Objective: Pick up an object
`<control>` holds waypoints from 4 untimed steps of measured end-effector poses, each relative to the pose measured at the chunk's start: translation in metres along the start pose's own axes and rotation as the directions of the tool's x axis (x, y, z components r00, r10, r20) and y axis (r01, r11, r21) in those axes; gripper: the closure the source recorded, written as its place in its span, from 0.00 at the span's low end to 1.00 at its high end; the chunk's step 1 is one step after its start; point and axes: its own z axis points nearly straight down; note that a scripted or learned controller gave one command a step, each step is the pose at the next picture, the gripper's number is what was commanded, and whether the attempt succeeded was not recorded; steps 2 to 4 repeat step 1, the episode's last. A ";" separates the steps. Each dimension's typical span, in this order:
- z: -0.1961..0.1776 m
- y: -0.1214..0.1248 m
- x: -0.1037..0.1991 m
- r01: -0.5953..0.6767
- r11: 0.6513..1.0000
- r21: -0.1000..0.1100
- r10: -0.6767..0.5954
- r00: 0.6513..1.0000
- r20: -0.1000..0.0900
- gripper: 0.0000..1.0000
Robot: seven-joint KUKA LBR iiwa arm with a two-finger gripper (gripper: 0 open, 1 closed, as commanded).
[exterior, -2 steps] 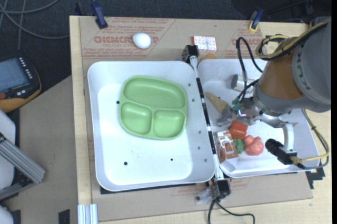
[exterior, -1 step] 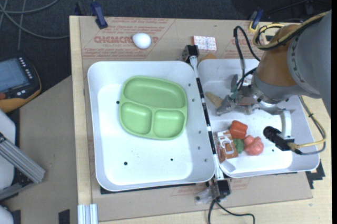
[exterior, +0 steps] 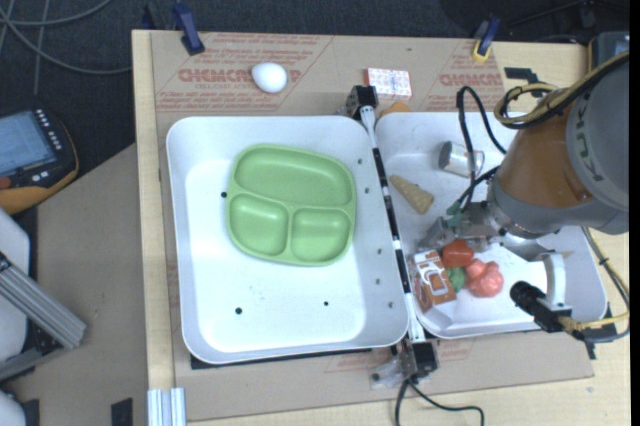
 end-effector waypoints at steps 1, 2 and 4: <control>-0.089 0.094 -0.046 0.001 1.000 -0.003 -0.001 1.000 0.001 0.00; -0.089 0.094 -0.046 0.001 1.000 -0.003 -0.001 1.000 0.001 0.00; -0.089 0.094 -0.046 0.001 1.000 -0.003 -0.001 1.000 0.001 0.00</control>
